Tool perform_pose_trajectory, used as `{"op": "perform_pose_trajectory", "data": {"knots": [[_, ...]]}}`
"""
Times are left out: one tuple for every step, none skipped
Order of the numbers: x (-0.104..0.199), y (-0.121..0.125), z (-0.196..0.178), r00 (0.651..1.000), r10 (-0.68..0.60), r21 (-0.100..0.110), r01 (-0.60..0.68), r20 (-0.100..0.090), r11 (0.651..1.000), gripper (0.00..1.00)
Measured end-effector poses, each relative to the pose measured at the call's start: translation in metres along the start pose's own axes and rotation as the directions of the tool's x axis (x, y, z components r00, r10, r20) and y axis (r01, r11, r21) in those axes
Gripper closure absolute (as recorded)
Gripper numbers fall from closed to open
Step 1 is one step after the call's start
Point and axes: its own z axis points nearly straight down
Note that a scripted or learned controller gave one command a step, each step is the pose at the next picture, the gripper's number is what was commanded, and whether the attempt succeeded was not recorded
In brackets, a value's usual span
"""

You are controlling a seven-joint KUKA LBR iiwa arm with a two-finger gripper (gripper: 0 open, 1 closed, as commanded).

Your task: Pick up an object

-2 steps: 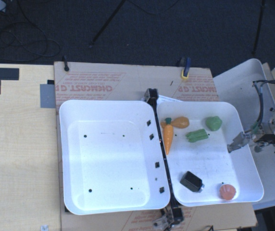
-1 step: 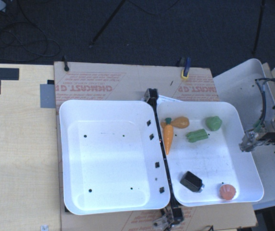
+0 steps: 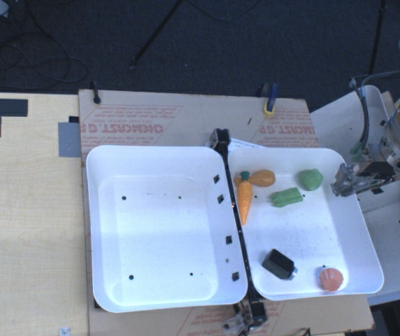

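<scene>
You're looking at a pale grey arm [image 3: 378, 110] with dark cables along it, ending in a grey-and-black metal gripper [image 3: 343, 182].

The arm [image 3: 389, 138] is cut off at the right edge. Its hand [image 3: 347, 180], at the right bin's rim [image 3: 350, 187], is too small to judge.

One fixed camera is looking down at a slant from above, framing both white bins [image 3: 98, 161] centrally, the arm [image 3: 378, 128] entering at three o'clock.
</scene>
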Motion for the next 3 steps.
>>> {"op": "perform_pose_trajectory", "data": {"knots": [[0.071,-0.015,-0.064,1.000,-0.001,0.000,0.001,0.000,1.000,1.00],[0.131,-0.024,-0.025,1.000,0.001,0.007,-0.001,-0.001,1.000,1.00],[0.202,-0.025,-0.072,1.000,-0.002,0.000,0.002,0.000,1.000,1.00]]}}
